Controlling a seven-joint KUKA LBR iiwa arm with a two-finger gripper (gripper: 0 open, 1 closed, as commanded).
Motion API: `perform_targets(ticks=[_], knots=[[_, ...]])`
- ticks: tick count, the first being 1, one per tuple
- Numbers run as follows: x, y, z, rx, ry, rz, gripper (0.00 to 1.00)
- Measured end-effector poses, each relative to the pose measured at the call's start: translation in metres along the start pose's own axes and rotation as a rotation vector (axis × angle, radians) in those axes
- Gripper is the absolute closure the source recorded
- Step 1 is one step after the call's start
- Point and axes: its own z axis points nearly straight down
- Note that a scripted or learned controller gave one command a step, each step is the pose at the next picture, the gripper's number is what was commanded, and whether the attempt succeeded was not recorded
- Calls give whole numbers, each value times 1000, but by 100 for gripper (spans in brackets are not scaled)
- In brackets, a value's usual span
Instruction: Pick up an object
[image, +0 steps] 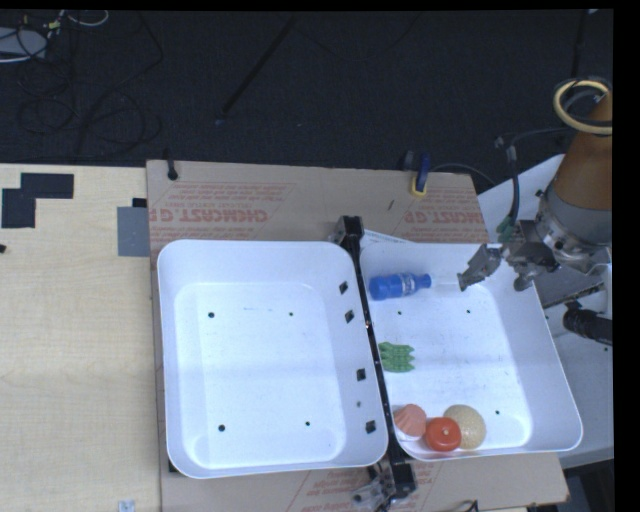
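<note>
The right bin (520, 350) holds a blue bottle (398, 286) lying near its far left corner. A small green object (396, 357) lies by the bin's left wall. A pink-and-white piece (409, 419), a red round object (442, 434) and a tan ball (466, 425) cluster at the near edge. My gripper (500, 268) hangs over the far right rim of that bin, to the right of the blue bottle. Its two fingers are spread apart with nothing between them.
The left bin (190, 290) stands beside the right one, with a black divider strip (365, 330) between them. Both rest on a cardboard sheet (250, 200). The arm and its cables (580, 200) occupy the far right.
</note>
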Motion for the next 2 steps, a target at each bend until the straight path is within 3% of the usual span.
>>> perform_targets(ticks=[1,2], knots=[[-60,-50,25,4,-1,6,0],[-58,-47,14,0,0,2,100]])
